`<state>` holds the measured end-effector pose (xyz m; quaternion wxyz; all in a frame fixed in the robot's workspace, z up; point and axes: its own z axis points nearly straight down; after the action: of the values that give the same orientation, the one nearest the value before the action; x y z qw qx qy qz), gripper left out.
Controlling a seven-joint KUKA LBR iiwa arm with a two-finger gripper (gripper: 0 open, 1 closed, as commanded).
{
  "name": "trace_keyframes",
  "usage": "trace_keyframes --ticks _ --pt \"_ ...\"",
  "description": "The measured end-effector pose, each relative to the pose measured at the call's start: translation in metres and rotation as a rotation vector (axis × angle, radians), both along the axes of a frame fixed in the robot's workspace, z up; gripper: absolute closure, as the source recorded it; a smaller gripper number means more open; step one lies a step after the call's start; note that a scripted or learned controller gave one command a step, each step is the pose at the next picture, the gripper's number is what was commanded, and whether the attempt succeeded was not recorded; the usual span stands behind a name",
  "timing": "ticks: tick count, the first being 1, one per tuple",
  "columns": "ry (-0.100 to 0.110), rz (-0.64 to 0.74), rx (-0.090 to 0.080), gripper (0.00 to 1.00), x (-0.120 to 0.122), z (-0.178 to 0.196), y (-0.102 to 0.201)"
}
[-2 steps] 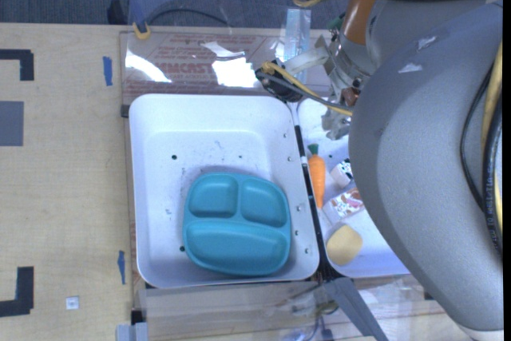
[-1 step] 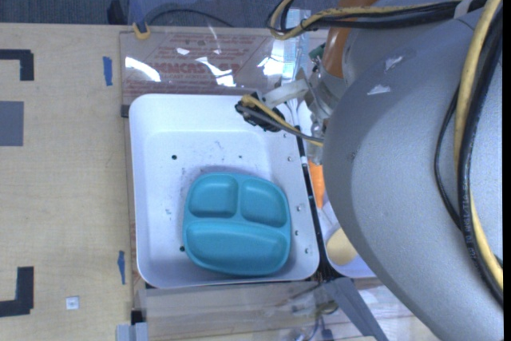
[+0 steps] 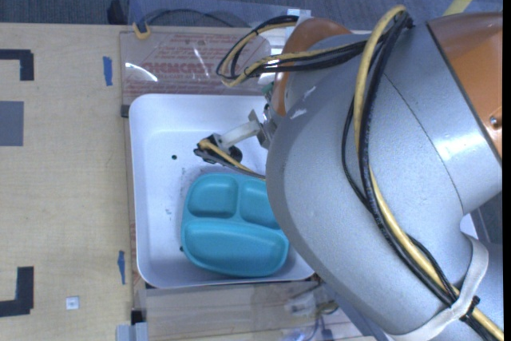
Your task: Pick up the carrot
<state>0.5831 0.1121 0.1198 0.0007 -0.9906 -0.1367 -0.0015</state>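
Observation:
My grey arm [image 3: 383,172] reaches in from the right and hangs low over the white bin [image 3: 152,172], covering its right side and whatever lies there. The orange band [image 3: 315,36] above the wrist sits at the bin's far edge. My gripper [image 3: 267,128] points down into the bin, just beyond the teal tray's far right corner, and the arm's bulk hides most of it. A teal divided tray [image 3: 231,224] lies in the near half of the bin, its right edge under the arm.
A clear plastic sheet [image 3: 192,64] with black and yellow cables over it lies behind the bin. The tan bench top [image 3: 56,172] stretches to the left, marked with black and blue tape. The left strip of the bin floor is bare white.

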Motion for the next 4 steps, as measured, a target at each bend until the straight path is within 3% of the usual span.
trace_keyframes --ticks 1,2,3,4 --pt "-0.013 -0.069 0.007 1.0 -0.013 -0.027 0.078" --pt "-0.008 -0.078 -0.002 1.0 -0.081 -0.03 0.075" --pt "-0.005 -0.067 0.01 1.0 -0.1 -0.029 -0.002" --pt "0.016 -0.061 0.021 1.0 -0.068 -0.031 -0.006"
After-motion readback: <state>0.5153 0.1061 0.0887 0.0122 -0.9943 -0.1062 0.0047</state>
